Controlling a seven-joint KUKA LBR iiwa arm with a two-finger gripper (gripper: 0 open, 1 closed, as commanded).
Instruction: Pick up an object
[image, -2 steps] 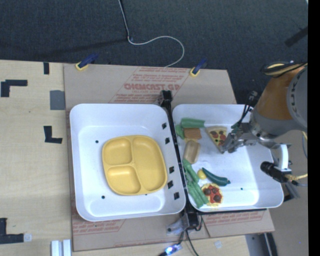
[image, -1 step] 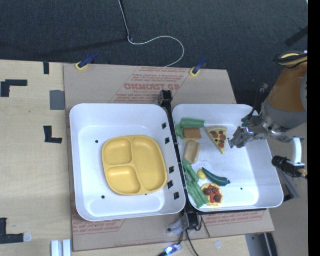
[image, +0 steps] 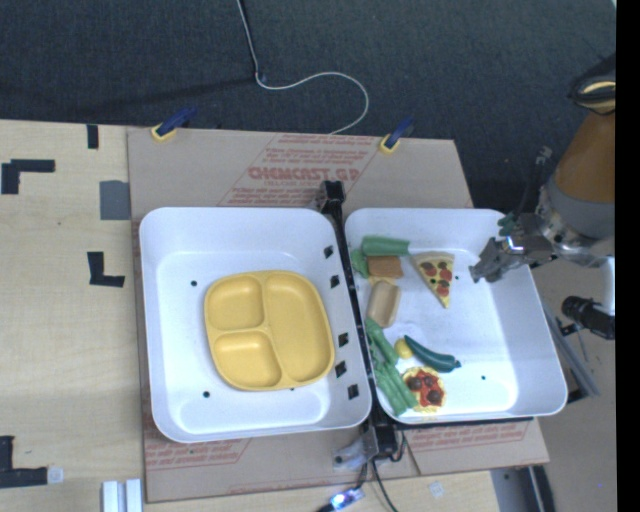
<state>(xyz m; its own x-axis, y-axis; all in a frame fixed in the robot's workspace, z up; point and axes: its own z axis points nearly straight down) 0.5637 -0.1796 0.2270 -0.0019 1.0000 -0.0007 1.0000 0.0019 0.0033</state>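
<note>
- Resting on a cardboard sheet over a pale wooden bench, two white bins sit side by side; dark carpet and a white cable lie beyond.
- Left bin: yellow divided plate.
- Right bin: pizza slice, green bean, bread roll, dark cucumber near the divider.
- Gripper hovers over the right bin's far edge, right of the pizza slice; jaw state: cannot tell.

Evenly and softly lit from above, with faint shadows inside the white bins. Mild glare off their floors. Slightly soft throughout; small food pieces perhaps a little blurred. Dark carpet underexposed.
</note>
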